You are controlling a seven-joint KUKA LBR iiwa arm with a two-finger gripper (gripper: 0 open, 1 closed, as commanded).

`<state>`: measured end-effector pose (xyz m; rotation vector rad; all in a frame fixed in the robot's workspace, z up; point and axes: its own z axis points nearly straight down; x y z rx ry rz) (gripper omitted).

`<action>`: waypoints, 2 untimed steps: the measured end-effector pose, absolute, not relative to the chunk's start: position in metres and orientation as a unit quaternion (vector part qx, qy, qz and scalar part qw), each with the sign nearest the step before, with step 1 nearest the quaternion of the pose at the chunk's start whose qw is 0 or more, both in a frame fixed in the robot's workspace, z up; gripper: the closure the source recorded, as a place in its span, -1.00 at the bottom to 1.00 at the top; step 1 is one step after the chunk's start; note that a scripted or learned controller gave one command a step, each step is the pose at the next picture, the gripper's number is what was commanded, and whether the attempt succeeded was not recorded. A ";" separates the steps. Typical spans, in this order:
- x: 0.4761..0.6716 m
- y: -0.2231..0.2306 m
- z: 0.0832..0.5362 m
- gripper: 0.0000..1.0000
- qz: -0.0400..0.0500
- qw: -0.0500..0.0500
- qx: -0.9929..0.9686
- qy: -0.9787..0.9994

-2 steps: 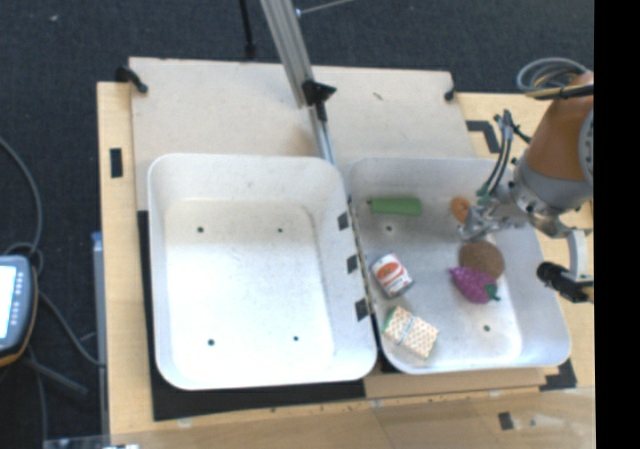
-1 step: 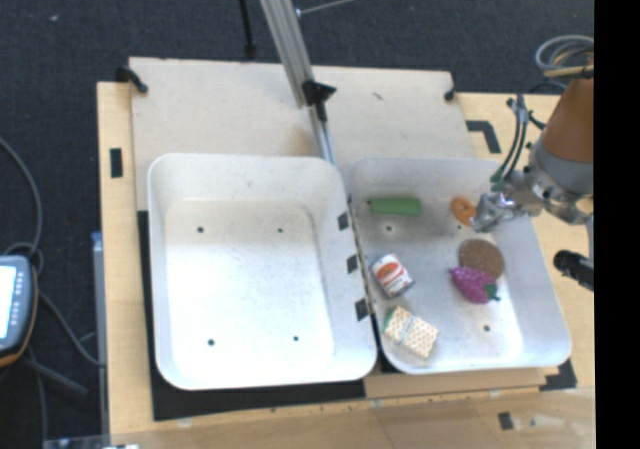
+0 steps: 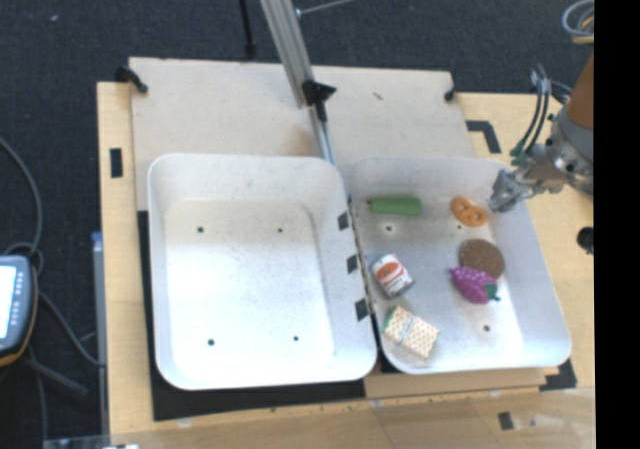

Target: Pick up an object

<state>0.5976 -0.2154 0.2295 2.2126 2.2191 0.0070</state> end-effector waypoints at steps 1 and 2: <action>0.599 -0.216 0.235 1.00 0.001 0.001 0.705 0.709; 0.602 -0.170 0.228 1.00 0.000 0.000 0.705 0.709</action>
